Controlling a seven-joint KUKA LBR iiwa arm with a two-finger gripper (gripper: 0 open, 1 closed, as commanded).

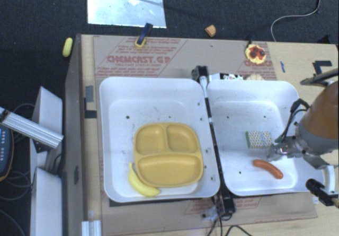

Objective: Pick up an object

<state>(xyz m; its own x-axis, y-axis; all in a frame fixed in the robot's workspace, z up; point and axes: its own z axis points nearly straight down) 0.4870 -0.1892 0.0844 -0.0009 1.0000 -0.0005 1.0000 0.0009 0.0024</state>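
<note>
Where carpet dark, cardboard-topped bench point(159, 54).

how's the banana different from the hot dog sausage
The banana is yellow and lies in the left bin, touching the yellow tray; the sausage is orange-red and lies apart in the right bin. The banana is curved and thicker, the sausage nearly straight and slimmer. Both lie flat near their bins' front walls.

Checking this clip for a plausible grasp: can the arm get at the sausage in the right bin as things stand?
Probably yes. The sausage lies flat on the right bin floor with bare space around it, apart from the patterned block, and the arm is just beside it.
</note>
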